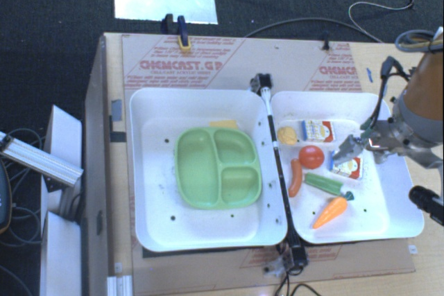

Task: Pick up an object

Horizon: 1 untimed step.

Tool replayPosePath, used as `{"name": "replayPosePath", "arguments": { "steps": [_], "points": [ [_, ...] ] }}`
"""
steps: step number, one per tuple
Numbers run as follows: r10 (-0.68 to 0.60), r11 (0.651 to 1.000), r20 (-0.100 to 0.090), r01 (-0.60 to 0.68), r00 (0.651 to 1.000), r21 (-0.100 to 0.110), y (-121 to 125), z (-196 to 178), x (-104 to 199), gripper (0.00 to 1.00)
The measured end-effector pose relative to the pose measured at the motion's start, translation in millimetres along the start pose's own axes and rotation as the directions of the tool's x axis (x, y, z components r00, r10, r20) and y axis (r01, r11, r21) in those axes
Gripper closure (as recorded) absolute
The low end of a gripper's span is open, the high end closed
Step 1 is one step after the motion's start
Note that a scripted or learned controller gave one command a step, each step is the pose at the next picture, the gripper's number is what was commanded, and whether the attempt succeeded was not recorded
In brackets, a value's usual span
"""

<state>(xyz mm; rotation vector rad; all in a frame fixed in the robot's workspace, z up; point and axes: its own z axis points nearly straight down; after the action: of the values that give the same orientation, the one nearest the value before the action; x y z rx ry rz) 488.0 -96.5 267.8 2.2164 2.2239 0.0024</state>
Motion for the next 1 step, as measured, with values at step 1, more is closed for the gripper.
{"name": "replayPosePath", "arguments": {
  "steps": [1],
  "points": [
    [0.003, 1.0, 0.0, -0.003, 1.0, 0.0, -1.7, 183.5, -31.7, 0.0]
  ]
}}
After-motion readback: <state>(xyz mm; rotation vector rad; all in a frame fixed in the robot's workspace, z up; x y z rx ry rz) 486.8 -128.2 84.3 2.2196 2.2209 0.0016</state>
